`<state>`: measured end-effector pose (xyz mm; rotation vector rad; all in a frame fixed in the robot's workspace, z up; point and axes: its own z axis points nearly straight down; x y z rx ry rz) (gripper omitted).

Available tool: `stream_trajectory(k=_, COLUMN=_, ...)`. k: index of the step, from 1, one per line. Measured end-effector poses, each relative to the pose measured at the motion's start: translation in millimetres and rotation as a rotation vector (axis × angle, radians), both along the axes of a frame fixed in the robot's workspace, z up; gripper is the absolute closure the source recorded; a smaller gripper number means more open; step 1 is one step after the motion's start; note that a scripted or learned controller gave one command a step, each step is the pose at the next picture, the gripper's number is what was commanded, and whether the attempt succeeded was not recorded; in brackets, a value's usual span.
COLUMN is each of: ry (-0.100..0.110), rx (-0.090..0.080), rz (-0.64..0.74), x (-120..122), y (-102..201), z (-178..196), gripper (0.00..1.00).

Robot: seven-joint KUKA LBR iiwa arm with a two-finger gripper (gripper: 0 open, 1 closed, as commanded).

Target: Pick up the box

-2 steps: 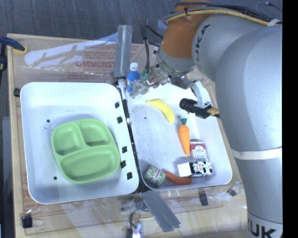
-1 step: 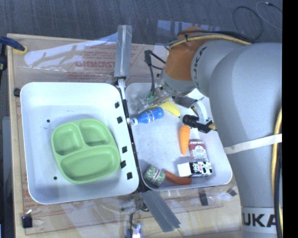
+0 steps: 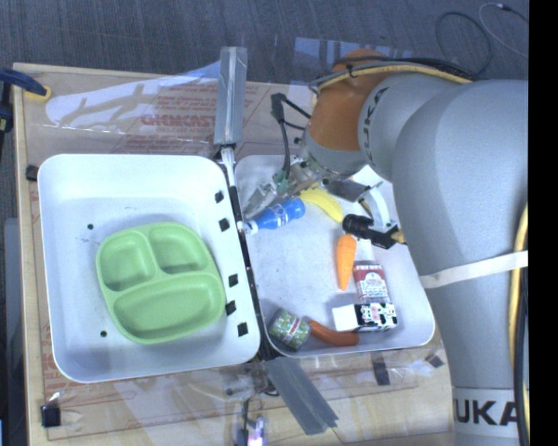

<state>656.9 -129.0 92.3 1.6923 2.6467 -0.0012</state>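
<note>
The box (image 3: 370,282) is a small red-and-white carton lying near the right wall of the right bin (image 3: 298,277). A second small carton (image 3: 366,316) with black-and-white print lies just in front of it. My gripper (image 3: 272,193) is low in the far left corner of that bin, directly above a blue bottle (image 3: 281,216) and beside a yellow banana (image 3: 322,203). It is well away from the box, roughly a third of the bin's length behind it. The arm's grey bulk covers the bin's right rim.
An orange carrot (image 3: 344,260) lies just left of the box. A red sausage (image 3: 330,334) and a green can (image 3: 286,328) sit at the bin's front edge. The left bin (image 3: 74,184) holds a green divided plate (image 3: 160,282).
</note>
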Motion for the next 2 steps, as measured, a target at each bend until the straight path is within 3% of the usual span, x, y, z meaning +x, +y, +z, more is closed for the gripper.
stream_trajectory(k=1, ry=-0.001, rx=0.0, rz=0.004, x=0.9, y=1.0, z=10.9, gripper=1.0)
stream_trajectory(k=2, ry=-0.001, rx=0.0, rz=-0.259, x=0.6, y=-29.7, z=115.6, gripper=1.0)
